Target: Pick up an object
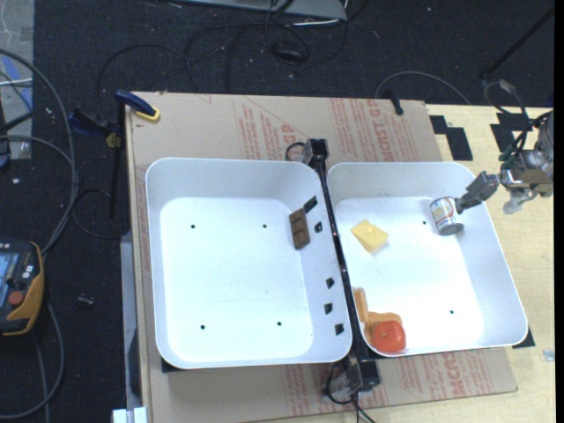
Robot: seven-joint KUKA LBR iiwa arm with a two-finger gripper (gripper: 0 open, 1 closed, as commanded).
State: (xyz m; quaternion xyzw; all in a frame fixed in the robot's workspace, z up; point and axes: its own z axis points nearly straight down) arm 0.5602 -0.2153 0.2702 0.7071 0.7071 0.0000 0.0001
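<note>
2 bins before us: the pincer (467, 196), grip state we cannot tell, noses the can (446, 216) at the right bin's (493, 245) 1 o'clock, likely lining up a grab.

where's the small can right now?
The small can lies in the right bin, near its upper right wall, right of the yellow block, beside the pincer.

Bright even overhead light, white bins (238, 192) glaring, slightly soft pic

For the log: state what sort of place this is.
Most likely a robotics lab or test cell: two white bins on a cardboard-covered bench, loose cables across dark carpet, and a handheld controller at the left.
</note>
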